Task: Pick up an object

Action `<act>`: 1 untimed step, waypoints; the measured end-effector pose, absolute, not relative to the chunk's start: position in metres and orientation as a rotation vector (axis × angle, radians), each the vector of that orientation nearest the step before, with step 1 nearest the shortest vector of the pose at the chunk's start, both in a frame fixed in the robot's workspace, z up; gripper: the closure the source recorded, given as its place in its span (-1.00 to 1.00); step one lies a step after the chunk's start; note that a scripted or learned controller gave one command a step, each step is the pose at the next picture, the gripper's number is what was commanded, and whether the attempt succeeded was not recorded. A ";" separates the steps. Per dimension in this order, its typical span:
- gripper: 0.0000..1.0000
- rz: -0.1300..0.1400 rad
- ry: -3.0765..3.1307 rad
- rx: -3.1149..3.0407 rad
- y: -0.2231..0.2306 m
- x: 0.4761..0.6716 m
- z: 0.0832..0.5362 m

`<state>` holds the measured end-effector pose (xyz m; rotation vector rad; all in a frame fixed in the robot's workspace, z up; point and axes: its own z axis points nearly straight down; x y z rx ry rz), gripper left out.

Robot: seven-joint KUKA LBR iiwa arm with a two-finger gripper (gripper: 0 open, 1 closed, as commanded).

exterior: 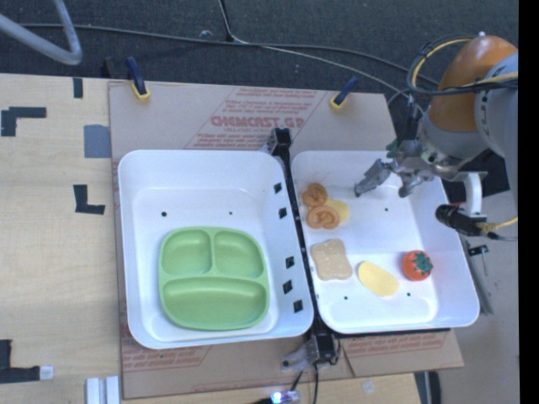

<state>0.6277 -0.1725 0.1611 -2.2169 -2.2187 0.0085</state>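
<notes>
We list first the gripper (388, 185), hanging over the far part of the right bin (446, 305) with its two dark fingers spread apart and nothing between them. The grey arm (497, 116) with its orange band (476, 70) comes in from the right.

Items in the right bin, each placed against the gripper:
- Two brown pretzel-shaped pieces (320, 207), towards the divider from the gripper and a little nearer the camera, one touching the other; together they run along the divider. A pale yellow piece (338, 210) lies just beside them on the gripper's side, partly under the lower pretzel.
- A tan toast slice (330, 259), nearer the camera than the pretzels, well apart from the gripper; its long axis runs roughly along the divider, slightly tilted.
- A yellow oval piece (378, 279), possibly a lemon or potato, just beside the toast slice; its long axis slants from the toast side towards the bin's near right corner.
- A red tomato (417, 264) with a green top, near the yellow oval piece, almost straight towards the camera from the gripper. It is round, so we record no long axis.

Left bin (135, 183): one green divided plate (214, 278), three compartments, the single wide one nearest the camera.

Both bins sit on a cardboard sheet (253, 116) held by clamps (136, 81).
</notes>
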 end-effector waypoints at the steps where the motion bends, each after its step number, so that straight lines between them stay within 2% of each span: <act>1: -1.00 0.007 -2.221 -2.216 -0.165 0.634 0.108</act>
